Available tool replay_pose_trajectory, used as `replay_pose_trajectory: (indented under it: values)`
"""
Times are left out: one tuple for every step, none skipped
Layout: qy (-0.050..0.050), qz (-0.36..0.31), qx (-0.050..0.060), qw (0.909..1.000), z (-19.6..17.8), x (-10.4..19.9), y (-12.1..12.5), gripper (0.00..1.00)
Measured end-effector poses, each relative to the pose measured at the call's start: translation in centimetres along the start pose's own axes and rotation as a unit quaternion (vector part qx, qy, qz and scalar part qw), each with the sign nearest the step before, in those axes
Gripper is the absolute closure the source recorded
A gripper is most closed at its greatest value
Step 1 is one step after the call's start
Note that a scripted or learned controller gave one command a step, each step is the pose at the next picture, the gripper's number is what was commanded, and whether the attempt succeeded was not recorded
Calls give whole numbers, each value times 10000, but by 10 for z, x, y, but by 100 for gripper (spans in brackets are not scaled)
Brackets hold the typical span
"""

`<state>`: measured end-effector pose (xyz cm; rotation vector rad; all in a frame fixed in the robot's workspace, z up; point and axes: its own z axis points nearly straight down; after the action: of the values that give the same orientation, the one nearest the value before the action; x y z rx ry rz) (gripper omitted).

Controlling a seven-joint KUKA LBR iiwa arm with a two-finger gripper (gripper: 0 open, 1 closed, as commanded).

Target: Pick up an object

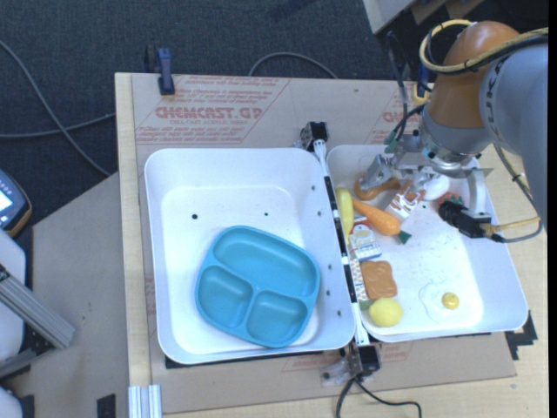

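My gripper [406,184] hangs over the far end of the right bin [487,277], fingers spread open and pointing down. Nothing is held between them. Just under it lie a small brown item [389,185] and a red-and-white packet [402,204]. An orange carrot [379,219] lies a little nearer, left of the packet. Along the bin's left wall are a yellow banana [345,209], a small printed packet [365,250], a brown toast slice [379,279] and a yellow lemon [385,312]. A fried egg [442,300] sits at the near right.
The left bin [174,181] holds a blue divided plate [257,284]. A black part with a cable [461,217] hangs off the arm over the right bin's right side. The grey arm with its orange band [466,68] fills the upper right.
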<state>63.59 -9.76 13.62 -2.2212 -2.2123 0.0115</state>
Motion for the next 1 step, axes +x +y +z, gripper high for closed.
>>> replay_pose_trajectory:
  values:
    - [-14,-27,-89,10000,51,2,34,0]
